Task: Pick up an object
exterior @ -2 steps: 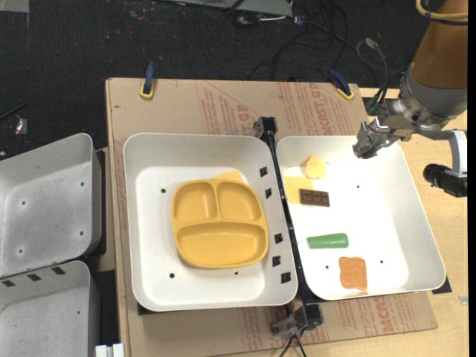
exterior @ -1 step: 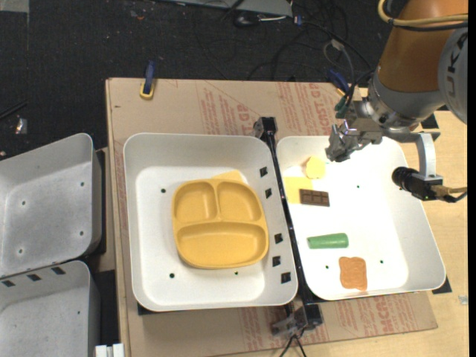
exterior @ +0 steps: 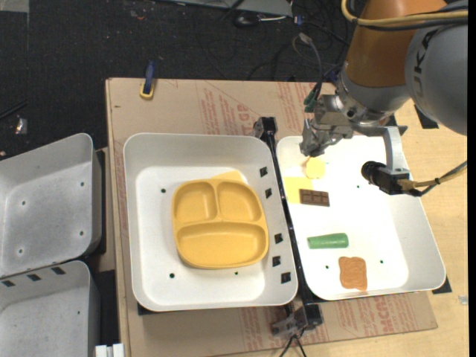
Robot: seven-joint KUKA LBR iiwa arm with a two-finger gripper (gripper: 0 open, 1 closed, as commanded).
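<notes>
- Evidently the gripper hung over the right bin's far left corner, just above a yellow block, likely its target.
- Whether its fingers stood apart or together could not be told.
- Nothing was visibly held; chocolate, green stick and orange piece lay nearer the front edge.

yellow divided tray in left bin, arm over right bin

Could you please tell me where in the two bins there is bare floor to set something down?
Right bin: bare to the right of the green piece and orange piece. Crowded along its left side, under the gripper. Left bin: narrow margins around the yellow tray.
</notes>
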